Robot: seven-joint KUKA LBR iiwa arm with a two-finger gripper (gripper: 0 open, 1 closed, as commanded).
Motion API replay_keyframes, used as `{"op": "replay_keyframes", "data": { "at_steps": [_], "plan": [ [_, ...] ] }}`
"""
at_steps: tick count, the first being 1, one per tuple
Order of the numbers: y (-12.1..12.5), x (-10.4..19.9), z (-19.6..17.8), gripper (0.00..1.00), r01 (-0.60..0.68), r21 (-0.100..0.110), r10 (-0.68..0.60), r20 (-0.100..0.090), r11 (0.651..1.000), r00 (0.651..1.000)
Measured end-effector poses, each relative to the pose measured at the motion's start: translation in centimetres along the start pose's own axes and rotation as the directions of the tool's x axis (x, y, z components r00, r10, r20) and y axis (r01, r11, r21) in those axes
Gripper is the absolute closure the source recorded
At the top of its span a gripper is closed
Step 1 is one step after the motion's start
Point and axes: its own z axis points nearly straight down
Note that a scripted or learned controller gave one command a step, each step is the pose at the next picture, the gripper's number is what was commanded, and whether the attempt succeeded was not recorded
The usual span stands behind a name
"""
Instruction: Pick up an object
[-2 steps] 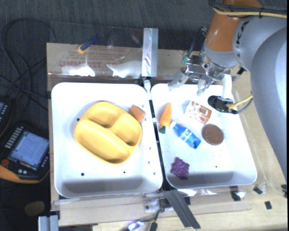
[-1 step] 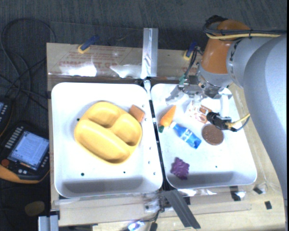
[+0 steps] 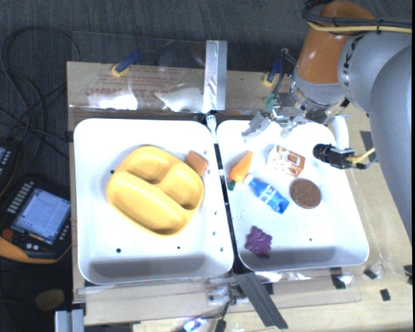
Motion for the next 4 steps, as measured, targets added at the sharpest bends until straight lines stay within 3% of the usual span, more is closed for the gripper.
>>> {"op": "replay_keyframes", "data": {
  "at_steps": [1, 2, 3, 4],
  "plan": [
    [-2.8, -1.5, 6.2, 0.00, 0.046, -0.032, -0.045, 0.008, 0.998, 0.999],
    [-5.4, -2.0, 7.2, 0.00, -0.105, -0.068, 0.106, 0.007, 0.992, 0.994],
    [-11.6, -6.0, 9.1, 0.00, -0.059, -0.024, 0.059, 0.005, 0.998, 0.998],
    [-16.3, -9.1, 9.2, 0.00, 0.036, -0.019, -0.036, 0.006, 0.999, 0.999]
  ]
}}
